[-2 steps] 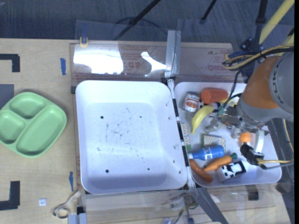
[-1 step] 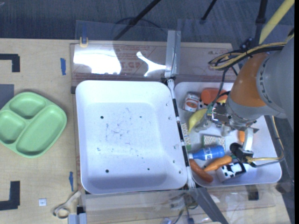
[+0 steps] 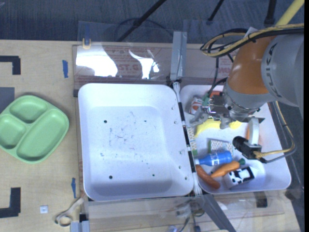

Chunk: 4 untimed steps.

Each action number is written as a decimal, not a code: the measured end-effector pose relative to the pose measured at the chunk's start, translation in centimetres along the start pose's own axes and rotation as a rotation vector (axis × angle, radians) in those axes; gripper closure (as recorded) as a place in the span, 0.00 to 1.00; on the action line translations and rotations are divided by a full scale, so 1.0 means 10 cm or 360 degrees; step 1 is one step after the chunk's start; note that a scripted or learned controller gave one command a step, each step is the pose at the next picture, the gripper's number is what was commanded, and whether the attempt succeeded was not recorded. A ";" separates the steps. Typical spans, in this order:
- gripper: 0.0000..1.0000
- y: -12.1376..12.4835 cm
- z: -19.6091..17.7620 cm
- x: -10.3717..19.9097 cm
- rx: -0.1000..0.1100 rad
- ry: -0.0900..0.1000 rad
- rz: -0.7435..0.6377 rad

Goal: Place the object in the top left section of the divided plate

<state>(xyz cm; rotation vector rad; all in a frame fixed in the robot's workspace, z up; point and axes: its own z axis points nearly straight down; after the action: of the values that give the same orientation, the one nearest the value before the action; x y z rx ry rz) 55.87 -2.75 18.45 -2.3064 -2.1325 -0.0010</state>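
1. At the left edge of the bench (image 3: 48, 187) we see the green divided plate (image 3: 33, 128), with two small sections on its left side and one long section on its right. It lies well apart from both bins.
2. Just right of the plate, the left bin (image 3: 130, 139) occupies the bench's centre; we note small dark specks and faint scribble marks on its floor.
3. Behind the left bin's far edge lies a sheet of clear plastic (image 3: 120, 62) catching glare.
4. The right bin (image 3: 275, 173) touches the left bin along a shared edge. In it we identify a yellow object (image 3: 212, 127) near the middle, a blue bottle (image 3: 216, 158) toward the near edge, and an orange carrot (image 3: 227, 168) just beside the bottle. We also see a black-and-white item (image 3: 240, 176) at the near edge.
5. The arm (image 3: 256, 71) reaches over the right bin's far half. The gripper (image 3: 217, 116) hangs directly above the yellow object; we cannot tell its finger state.
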 end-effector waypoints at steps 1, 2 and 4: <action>0.00 0.27 -0.70 -0.07 -0.0001 -0.0002 0.0291; 0.00 0.16 0.15 -0.71 0.0003 0.0000 -0.0069; 0.00 0.33 0.87 -0.57 -0.0037 0.0019 0.0772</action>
<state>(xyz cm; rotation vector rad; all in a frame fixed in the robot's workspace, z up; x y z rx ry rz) 58.68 -8.72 9.74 -2.7587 -1.5200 -0.0386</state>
